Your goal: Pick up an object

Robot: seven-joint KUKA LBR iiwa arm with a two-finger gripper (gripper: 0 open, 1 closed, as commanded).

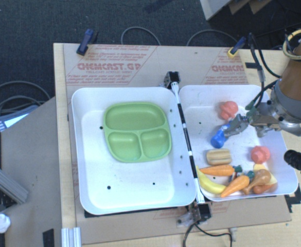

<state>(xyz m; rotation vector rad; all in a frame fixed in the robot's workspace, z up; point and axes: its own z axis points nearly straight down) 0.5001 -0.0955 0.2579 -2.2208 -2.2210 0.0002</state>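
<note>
The right bin holds several toy foods. Among them are a pink-red round fruit, a small blue object, a tan bread roll, an orange carrot and a yellow banana. A second carrot, a brown pear-shaped piece and another red fruit lie nearby. My gripper reaches in from the right and hangs low over the bin. Its tip is right at the upper right end of the blue object. Whether it touches that object is unclear.
A green three-compartment plate lies in the left bin. A black divider clip sits where the bins meet at the back. Blue clamps hold the cardboard bench top. Cables run behind and to the left.
</note>
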